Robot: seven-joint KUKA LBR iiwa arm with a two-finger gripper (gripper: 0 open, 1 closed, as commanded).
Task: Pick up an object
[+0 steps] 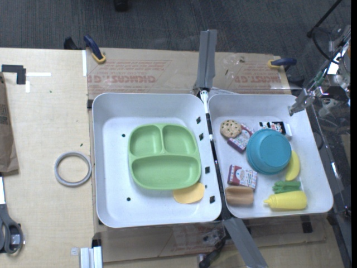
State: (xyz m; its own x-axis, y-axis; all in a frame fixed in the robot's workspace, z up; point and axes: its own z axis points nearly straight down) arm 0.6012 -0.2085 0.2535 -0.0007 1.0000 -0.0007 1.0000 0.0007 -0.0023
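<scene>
The right bin (315, 144) holds several small things. An upturned blue bowl (269, 151) sits in its middle, with a banana (294, 167) tucked against its right side. A cookie (230, 128) and a purple packet (241, 140) lie at the bowl's left, and a black-and-white item (275, 127) lies behind it. Along the front are a red-and-white carton (242, 177), a hot dog (240, 196), a green vegetable (286, 187) and a yellow bottle (287, 200). The left bin (106, 149) holds a green divided plate (164, 156) and a flat yellow piece (189, 194) by the plate's front edge.
A grey tape ring (73, 168) lies on the bench left of the bins, with scissors (8, 236) at the bottom left corner and a brown bag (6, 133) at the left edge. Blue-and-yellow clamps (95, 48) (281, 63) hold the cardboard. Metal and cable clutter (326, 82) stands beyond the right bin's far corner.
</scene>
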